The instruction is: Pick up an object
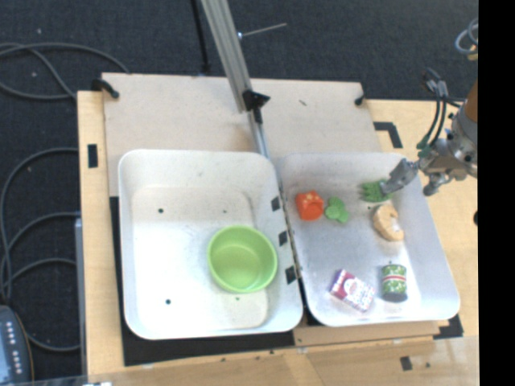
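The right bin (426, 296) holds several small items. A red-orange toy (310, 206) lies beside a green piece (336, 211). A beige bread-like piece (388, 222) sits further right. A dark green can (393, 281) and a pink and white carton (352, 289) are near the front. A small green toy (372, 190) lies at the tip of one finger. My gripper (409, 186) hangs over the bin's far right part, open, with its fingers spread and nothing between them.
A light green bowl (242, 259) stands in the left bin (145, 215). A slanted metal post (229, 47) rises from behind the bins. Cables lie on the dark floor at the left.
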Available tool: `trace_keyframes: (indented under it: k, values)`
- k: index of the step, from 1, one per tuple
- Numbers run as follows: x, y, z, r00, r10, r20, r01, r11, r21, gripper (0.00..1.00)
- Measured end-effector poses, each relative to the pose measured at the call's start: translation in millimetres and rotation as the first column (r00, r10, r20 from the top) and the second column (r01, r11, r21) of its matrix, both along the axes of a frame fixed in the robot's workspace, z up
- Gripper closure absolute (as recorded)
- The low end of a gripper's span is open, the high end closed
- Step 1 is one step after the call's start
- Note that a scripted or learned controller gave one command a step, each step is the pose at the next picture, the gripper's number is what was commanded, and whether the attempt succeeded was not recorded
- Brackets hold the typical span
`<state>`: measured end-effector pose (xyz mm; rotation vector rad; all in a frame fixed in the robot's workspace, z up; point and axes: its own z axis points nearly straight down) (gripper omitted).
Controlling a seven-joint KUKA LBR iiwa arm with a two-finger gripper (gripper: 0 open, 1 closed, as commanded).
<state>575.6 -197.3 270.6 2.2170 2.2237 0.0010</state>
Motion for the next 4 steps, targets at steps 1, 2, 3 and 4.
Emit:
trace_keyframes:
  k: [1, 2, 3, 4]
  values:
    - [0, 0, 0, 1.000, 0.000, 0.000, 0.000, 1.000, 0.000, 0.00]
    - [-4, 5, -61, 1.000, -0.003, -0.006, 0.003, 1.000, -0.001, 0.00]
    - [-11, 9, -120, 1.000, -0.003, -0.006, 0.003, 1.000, 0.000, 0.00]
    - [-11, 8, -172, 1.000, -0.005, -0.002, 0.005, 1.000, -0.002, 0.00]
